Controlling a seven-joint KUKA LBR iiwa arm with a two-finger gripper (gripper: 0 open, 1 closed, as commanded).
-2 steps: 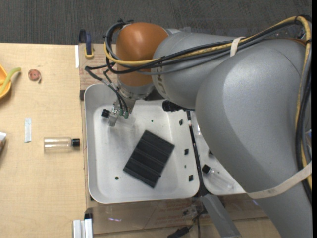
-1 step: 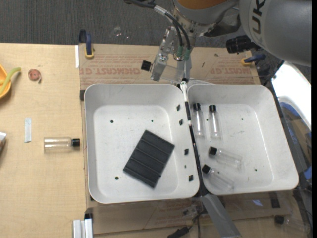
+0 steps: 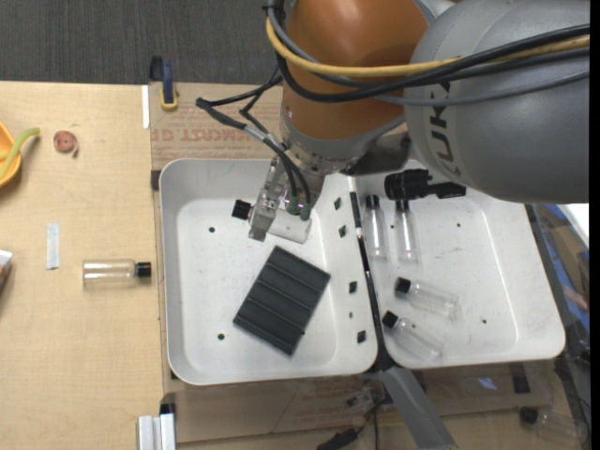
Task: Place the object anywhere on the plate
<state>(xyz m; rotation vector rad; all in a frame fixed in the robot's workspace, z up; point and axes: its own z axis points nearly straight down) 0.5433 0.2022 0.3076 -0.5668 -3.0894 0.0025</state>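
A black ribbed plate (image 3: 281, 300) lies flat and slanted in the left bin (image 3: 192, 345), near its middle front. My gripper (image 3: 274, 216) hangs just above the bin floor behind the plate's far corner, under the orange wrist band. A small black cap-like piece (image 3: 241, 210) sticks out at the gripper's left side; whether it belongs to a held vial is unclear. Several clear vials with black caps lie in the right bin (image 3: 525, 336): two upright-lying ones (image 3: 405, 231) near the divider and two (image 3: 427, 295) further forward.
On the wooden bench to the left lie another clear vial (image 3: 112, 270), a small white strip (image 3: 52, 247), a pink disc (image 3: 64, 141) and an orange object (image 3: 7, 153) at the edge. The arm's bulk covers the back of both bins.
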